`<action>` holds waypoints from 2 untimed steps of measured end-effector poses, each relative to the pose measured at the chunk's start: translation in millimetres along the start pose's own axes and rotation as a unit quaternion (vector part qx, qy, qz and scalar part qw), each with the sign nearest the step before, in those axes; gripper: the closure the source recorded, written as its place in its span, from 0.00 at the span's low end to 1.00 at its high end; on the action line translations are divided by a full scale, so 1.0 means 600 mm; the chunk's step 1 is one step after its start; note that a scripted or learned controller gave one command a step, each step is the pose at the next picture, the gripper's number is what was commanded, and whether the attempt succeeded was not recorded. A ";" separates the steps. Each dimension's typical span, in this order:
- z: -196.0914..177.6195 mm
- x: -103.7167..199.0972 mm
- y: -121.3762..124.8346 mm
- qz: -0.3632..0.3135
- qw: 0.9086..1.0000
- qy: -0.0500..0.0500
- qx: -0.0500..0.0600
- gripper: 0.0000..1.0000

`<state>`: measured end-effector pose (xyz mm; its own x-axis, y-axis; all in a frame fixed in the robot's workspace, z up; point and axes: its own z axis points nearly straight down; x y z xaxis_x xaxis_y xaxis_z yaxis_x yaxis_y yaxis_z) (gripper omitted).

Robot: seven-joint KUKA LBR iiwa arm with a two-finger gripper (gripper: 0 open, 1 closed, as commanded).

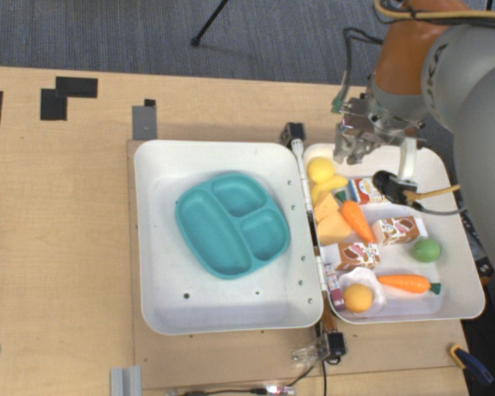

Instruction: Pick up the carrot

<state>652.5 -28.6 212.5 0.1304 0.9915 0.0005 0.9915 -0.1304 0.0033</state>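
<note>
Gripper (352, 151) over right bin's (466, 299) upper edge; finger state cannot tell

Carrot (357, 220): orange, tapered, lying diagonal at bin centre-left, crowded by cheese wedge (333, 228) and carton (396, 230); second carrot (406, 285) lower right

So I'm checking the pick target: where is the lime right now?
The lime lies in the right bin, near its right wall, just right of the small carton and above the carrot.

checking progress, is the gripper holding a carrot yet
No, the gripper hangs above the right bin's far end while both carrots lie inside.
</note>
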 end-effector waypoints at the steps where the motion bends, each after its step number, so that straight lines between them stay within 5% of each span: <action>1: 0.000 0.000 0.000 0.000 1.000 0.000 0.000 0.00; 2: 0.047 -0.098 -0.112 -0.028 1.000 -0.001 0.001 0.00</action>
<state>578.4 -78.1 184.2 0.0742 0.9972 -0.0008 0.9972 -0.0742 0.0009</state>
